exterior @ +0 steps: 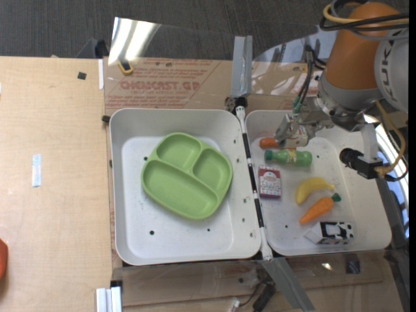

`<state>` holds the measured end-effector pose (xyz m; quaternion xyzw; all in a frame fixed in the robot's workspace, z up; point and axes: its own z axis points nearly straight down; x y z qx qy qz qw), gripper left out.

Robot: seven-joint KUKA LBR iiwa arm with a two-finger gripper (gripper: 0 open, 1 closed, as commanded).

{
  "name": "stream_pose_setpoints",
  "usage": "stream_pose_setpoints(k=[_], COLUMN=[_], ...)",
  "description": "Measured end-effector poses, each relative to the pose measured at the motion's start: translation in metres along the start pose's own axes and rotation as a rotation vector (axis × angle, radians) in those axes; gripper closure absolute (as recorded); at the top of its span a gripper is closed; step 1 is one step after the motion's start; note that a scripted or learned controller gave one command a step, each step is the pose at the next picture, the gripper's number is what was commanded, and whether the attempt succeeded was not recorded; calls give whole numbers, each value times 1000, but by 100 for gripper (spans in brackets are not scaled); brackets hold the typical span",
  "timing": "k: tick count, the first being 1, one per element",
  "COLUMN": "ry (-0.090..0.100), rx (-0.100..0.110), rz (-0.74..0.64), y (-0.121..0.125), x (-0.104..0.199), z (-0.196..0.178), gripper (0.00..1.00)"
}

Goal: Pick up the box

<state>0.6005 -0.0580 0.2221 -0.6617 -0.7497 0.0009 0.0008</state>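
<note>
The box lies flat near the left wall of the right bin, just below a green bottle and beside a banana. The tool hangs over the bottle and a small orange piece, above the box and apart from it; how it is set cannot be told, since glare and cabling blur it. The likely slip is closing on the bottle instead, or nudging the box against the wall. A black-and-white carton could also be mistaken for the target.
</note>
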Motion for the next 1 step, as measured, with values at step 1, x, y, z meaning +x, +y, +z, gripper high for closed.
stream_pose_setpoints(k=[1], ry=[-1], rx=[0], rz=[-8], y=[-21], x=[62], z=[-49], gripper=[100])
